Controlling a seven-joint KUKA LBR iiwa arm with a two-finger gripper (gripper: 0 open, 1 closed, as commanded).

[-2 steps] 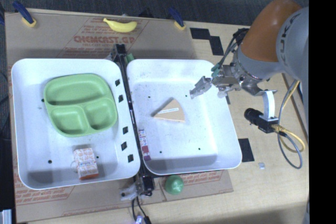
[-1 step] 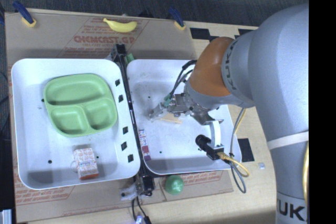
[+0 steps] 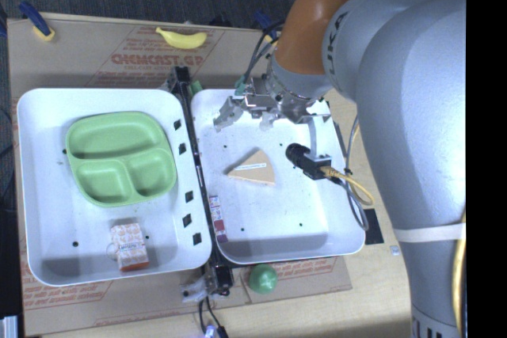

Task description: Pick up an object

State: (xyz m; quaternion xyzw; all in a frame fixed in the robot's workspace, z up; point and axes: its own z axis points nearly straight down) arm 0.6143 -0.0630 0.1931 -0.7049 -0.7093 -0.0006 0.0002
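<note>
A tan triangular wedge, shaped like a slice of bread or cheese, lies flat in the middle of the right bin. My gripper hangs over the back part of that bin, a little behind the wedge and apart from it. Its two grey fingers are spread open with nothing between them. The left bin holds a green divided plate and, near its front, a small wrapped snack packet.
The big grey arm covers the right side of the view and the right bin's right wall. A black fitting with a yellow cable hangs right of the wedge. Outside the bins lie a yellow banana behind and a green ball in front.
</note>
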